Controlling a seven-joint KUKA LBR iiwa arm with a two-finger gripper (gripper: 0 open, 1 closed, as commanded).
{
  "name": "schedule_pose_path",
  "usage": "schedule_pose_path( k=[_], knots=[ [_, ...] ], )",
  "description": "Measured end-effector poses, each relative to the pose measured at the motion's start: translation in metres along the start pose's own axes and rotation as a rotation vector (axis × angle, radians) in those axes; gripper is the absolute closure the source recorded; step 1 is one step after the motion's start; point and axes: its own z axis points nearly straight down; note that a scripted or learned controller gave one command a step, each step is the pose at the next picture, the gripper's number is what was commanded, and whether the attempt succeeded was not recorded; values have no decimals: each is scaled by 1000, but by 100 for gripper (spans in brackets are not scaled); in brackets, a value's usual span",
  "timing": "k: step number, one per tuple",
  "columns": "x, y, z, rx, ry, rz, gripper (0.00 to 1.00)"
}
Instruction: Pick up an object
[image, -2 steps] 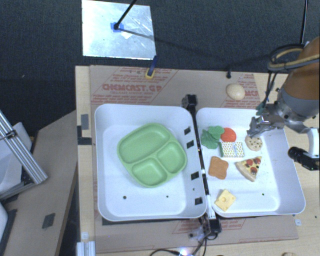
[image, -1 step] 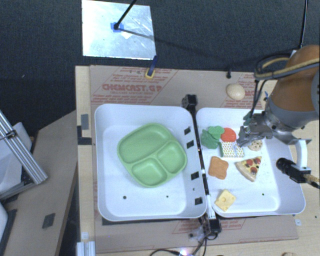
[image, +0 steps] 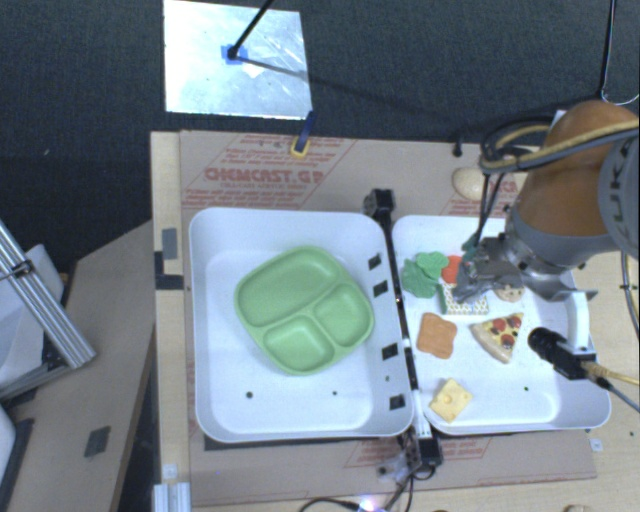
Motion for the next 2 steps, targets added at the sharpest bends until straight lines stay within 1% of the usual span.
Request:
schedule_pose_path(
  k=[1, 2],
  knots=[
    [-4, 6, 17, 0, -2, 7, 100],
    [1, 9, 2, -3, -1, 3, 100]
  ],
)
